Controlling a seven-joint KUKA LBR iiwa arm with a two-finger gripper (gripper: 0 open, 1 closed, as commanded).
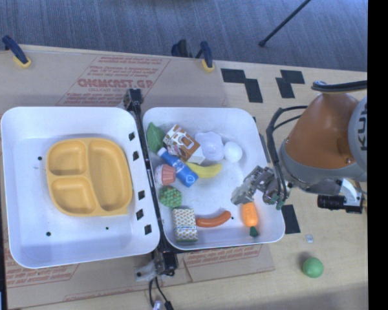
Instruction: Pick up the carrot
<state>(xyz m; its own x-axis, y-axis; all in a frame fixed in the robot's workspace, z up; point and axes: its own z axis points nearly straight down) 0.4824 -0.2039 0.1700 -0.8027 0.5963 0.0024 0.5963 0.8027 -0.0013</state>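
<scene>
- Carrot (pixel 249 214), orange with a green tip, lies in the right bin (pixel 200 113) near its lower right corner, beside a red sausage (pixel 213 220).
- Gripper (pixel 257 187) hangs just above the carrot; whether its jaws are wide or narrow cannot be told.
- Yellow divided plate (pixel 88 175) sits in the left bin (pixel 13 237).
- Green ball (pixel 313 267) rests on the tabletop.

From my seat I see the arm (pixel 323 144) reaching in from the right, its orange band bulging wide above the wrist, grey housing curving beneath it. The wrist tilts down and to the left, ending in the gripper (pixel 255 187). Black cables loop just behind the claw, on its right. I cannot make out how the claw's tip is set from this slant.
</scene>
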